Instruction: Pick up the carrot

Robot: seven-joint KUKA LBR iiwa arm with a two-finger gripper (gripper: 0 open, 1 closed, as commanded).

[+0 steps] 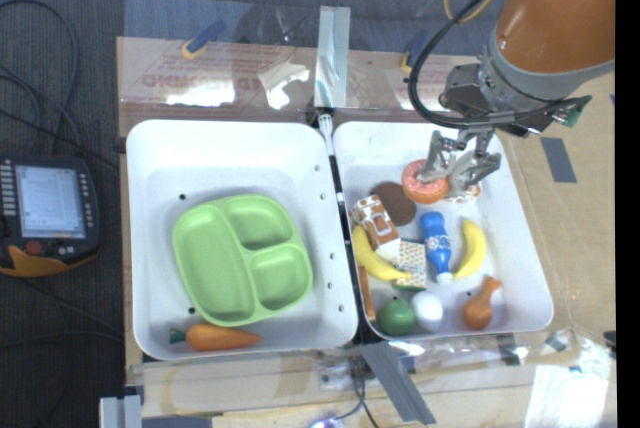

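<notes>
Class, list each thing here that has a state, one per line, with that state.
carrot: lying flat in the left bin, beside the green plate, untouched
green plate: upright, compartments bare
gripper: above the right bin, over the doughnut
blue bottle: lying on its side

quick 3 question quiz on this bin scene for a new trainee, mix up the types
1. True or false: the carrot lies in the same bin as the green plate.
2. The end effector hangs over which bin? A) left B) right
3. Fill in: the blue bottle lies between two ____.

Key: 1 true, the carrot lies in the left bin by its near wall. 2 B, the right bin, beside the donut. 3 bananas.
</notes>
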